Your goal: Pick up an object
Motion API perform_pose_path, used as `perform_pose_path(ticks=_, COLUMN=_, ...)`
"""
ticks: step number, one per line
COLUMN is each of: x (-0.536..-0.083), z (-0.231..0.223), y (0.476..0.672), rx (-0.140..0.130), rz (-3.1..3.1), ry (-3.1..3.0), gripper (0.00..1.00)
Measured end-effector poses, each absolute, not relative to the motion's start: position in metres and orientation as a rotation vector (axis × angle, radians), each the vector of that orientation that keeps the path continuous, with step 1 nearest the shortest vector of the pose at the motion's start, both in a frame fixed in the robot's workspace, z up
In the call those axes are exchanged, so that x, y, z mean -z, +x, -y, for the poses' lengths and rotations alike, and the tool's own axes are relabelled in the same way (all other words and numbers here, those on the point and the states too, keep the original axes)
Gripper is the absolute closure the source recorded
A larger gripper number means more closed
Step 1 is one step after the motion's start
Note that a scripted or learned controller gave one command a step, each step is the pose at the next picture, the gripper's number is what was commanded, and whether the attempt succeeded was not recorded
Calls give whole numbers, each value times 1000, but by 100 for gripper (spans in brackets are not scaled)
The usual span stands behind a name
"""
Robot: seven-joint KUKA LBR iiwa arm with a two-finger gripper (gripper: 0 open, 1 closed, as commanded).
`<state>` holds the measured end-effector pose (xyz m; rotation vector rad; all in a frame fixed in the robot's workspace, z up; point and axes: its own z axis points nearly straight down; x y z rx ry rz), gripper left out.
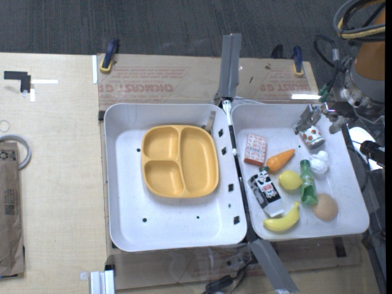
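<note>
Right bin point(352, 225): one banana point(282, 220), lemon point(290, 180), carrot point(280, 159), bottle point(307, 182), can point(313, 138). Left bin point(122, 225): one tray point(180, 162). Gripper point(308, 120), upper right, grip unclear.

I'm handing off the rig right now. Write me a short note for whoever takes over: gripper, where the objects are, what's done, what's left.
Gripper: over the back of the right bin, just above a small can; nothing seen between its fingers.
Objects: all in the right bin, including carrot, lemon, banana, green bottle, red box. Left bin holds a yellow divided plate.
Done: arm positioned.
Left: grasp and lift one object.
</note>
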<state>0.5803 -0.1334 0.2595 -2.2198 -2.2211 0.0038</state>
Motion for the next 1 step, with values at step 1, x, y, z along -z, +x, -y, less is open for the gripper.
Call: perform_pose_path(ticks=1, x=-169, z=125, y=604, rx=-4, rz=2252, ry=-2189, gripper=0)
